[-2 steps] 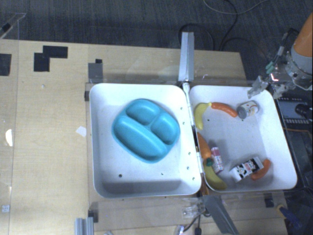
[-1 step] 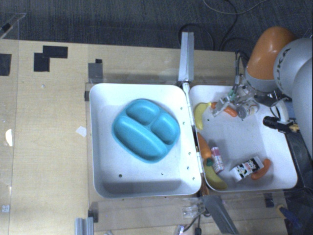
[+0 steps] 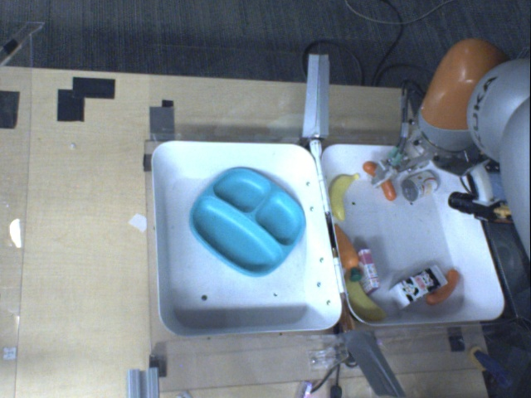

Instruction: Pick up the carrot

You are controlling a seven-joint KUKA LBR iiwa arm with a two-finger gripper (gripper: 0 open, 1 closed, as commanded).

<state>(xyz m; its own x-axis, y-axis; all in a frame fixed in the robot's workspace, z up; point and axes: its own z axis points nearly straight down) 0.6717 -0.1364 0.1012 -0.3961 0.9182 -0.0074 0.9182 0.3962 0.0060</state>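
Note:
The carrot [image 3: 345, 248] is a slim orange piece lying along the left wall of the right bin [image 3: 473, 251], about halfway down. My gripper [image 3: 397, 175] hangs over the bin's far end, well up and to the right of the carrot and apart from it. Two small orange bits [image 3: 388, 191] show right beside the gripper, and I cannot make out what they are. The grey arm with its orange band [image 3: 460, 81] comes in from the upper right.
The right bin also holds a yellow banana [image 3: 339, 194] at the far left, another banana [image 3: 362, 302] at the near left, a small bottle [image 3: 366, 269], a milk carton [image 3: 414, 286] and a reddish sausage shape [image 3: 443, 287]. A blue divided plate [image 3: 247, 219] lies in the left bin [image 3: 174, 297].

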